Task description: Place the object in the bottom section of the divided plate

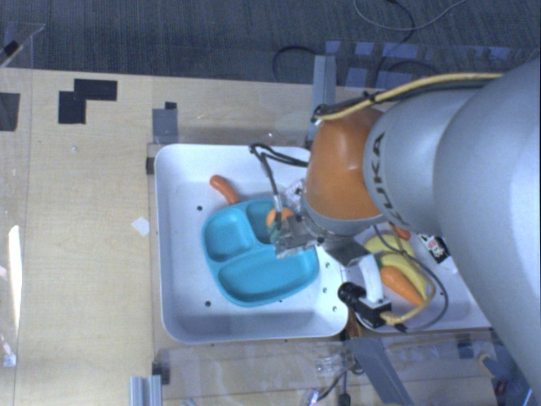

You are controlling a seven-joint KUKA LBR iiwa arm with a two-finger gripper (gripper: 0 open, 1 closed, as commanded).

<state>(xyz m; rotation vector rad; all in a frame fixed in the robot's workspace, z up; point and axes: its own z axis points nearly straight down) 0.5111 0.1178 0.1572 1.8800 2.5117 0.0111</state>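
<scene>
Over the left white bin (173, 252) we hang our gripper (286, 231) above the blue divided plate's (254, 265) right edge; how its jaws stand, we cannot tell. Just beside them an orange object (275, 217) sits at the plate's upper right compartment, so we judge the bottom section (264, 277), just below the jaws, not yet filled, while another orange piece (224, 189) lies off the plate to their upper left.

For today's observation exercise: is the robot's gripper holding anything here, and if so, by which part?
It cannot be told. The gripper sits over the blue plastic divided plate with a small orange object beside it, but the arm hides any hold.
</scene>
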